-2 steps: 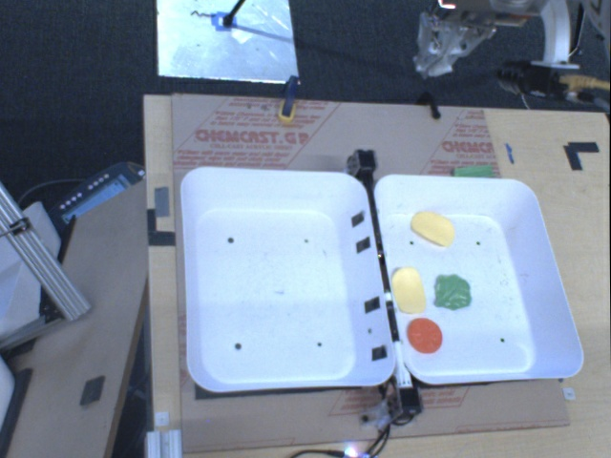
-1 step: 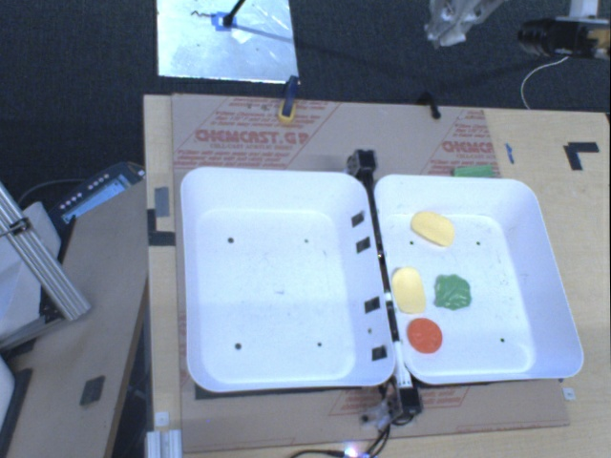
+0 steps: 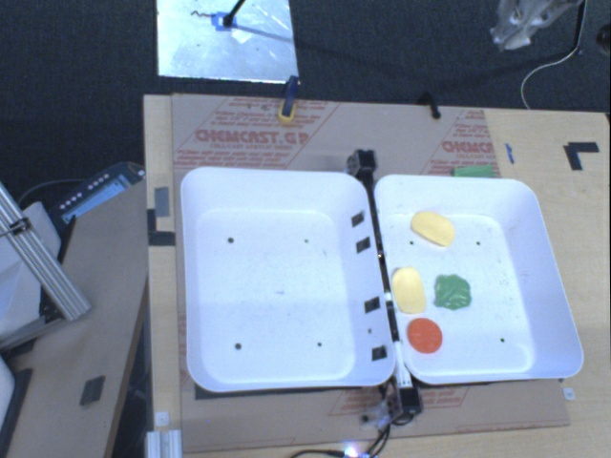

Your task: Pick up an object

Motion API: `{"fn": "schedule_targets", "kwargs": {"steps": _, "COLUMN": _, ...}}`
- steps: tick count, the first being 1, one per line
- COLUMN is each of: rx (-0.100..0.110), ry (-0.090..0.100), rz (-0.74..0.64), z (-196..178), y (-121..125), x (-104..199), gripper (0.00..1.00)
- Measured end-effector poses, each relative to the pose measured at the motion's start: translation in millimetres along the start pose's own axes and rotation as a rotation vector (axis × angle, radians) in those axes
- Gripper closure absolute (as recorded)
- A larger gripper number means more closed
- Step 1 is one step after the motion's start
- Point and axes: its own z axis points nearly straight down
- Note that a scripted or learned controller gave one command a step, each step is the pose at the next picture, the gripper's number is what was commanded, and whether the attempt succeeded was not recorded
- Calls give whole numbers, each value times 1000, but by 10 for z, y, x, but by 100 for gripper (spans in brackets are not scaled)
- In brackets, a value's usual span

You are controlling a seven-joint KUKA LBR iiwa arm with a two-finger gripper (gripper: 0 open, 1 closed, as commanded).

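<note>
Right bin [image 3: 535, 256] has four small things. The upper yellow piece [image 3: 432, 228] lies slanted, long axis upper-left to lower-right; the second yellow piece [image 3: 409, 290] runs nearly straight up-down by the divider. Green lump [image 3: 452, 291] sits just beside it, red disc [image 3: 425, 336] below. Gripper [image 3: 523, 17] hangs blurry at top right, well apart from both bins.

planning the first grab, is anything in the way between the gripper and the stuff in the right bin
Nothing visible blocks it. The gripper sits at the top right, above the bench. The right bin is uncovered, with two yellow pieces, a green piece and a red disc lying in it.
</note>
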Motion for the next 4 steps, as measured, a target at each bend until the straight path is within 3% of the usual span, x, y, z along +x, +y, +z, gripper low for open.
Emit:
{"fn": "schedule_targets", "kwargs": {"steps": 1, "rx": 16, "ry": 5, "rz": -17, "z": 1041, "y": -1101, "x": 823, "gripper": 100}}
{"fn": "schedule_targets", "kwargs": {"steps": 2, "rx": -7, "ry": 2, "rz": -11, "z": 514, "y": -401, "x": 831, "gripper": 100}}
{"fn": "schedule_targets", "kwargs": {"steps": 3, "rx": -7, "ry": 2, "rz": -11, "z": -33, "y": 13, "x": 883, "gripper": 100}}
{"fn": "schedule_targets", "kwargs": {"steps": 4, "rx": 0, "ry": 0, "rz": 0, "z": 1, "y": 0, "x": -21, "gripper": 100}}
